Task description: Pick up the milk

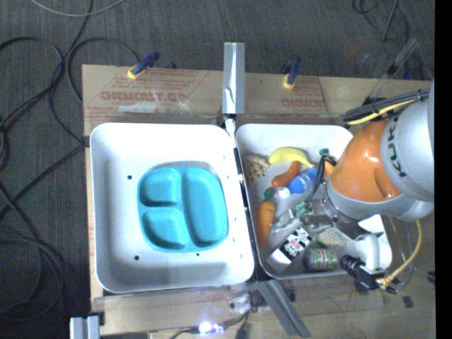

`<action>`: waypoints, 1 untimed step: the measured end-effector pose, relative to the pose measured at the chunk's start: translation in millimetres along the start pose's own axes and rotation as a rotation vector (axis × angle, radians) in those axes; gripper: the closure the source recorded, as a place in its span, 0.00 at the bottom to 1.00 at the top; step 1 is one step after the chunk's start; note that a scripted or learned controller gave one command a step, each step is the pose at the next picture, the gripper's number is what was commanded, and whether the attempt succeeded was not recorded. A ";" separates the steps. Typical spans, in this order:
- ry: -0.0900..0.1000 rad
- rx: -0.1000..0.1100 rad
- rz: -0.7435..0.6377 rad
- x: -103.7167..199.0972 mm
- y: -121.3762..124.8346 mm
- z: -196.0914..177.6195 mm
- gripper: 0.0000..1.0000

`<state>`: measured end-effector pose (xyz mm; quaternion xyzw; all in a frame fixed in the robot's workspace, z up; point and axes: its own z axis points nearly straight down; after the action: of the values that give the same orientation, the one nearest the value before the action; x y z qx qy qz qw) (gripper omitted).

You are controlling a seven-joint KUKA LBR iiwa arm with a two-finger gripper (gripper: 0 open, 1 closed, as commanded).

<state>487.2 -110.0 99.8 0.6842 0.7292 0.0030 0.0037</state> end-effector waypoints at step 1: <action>0.002 0.002 0.000 0.8 0.1 -8.0 1.00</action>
<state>487.3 -109.2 107.8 0.6841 0.7294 0.0030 0.0023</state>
